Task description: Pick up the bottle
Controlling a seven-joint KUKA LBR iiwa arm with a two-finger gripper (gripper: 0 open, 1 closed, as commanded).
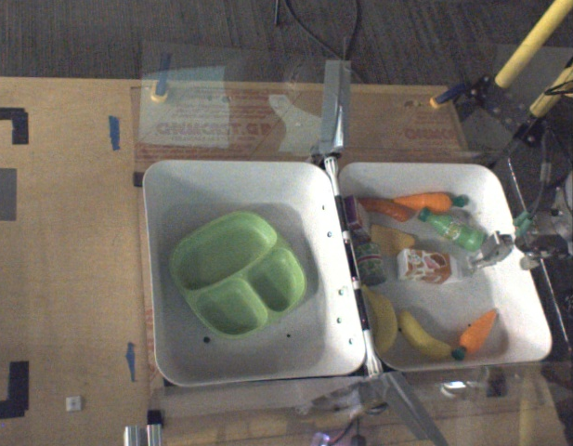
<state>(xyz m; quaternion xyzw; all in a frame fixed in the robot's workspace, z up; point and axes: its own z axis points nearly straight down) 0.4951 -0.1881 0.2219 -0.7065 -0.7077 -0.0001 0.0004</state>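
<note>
A green bottle (453,229) lies on its side in the far part of the right bin (523,337), its long axis running from far left to near right, with the dark green cap end toward the left and the wider, paler base toward the right. Just beyond it lies an orange carrot (427,201), nearly parallel to it, and a second, redder carrot (386,209) rests to the left. A small juice carton (424,266) lies just near of the bottle.

The gripper (491,250) sits low over the right side of the same bin, its metal tip just beside the bottle's base; whether it touches the bottle cannot be told, and the state of its fingers cannot be made out. The arm (546,240) reaches in from the right edge, across the bin's right rim.

Toward the near side of the right bin lie two yellow bananas (411,331) and a third carrot (477,331), with a dark packet (367,254) along the left wall. The left bin (165,333) holds a green divided plate (238,272). Both bins stand on a tan counter (63,277).
</note>
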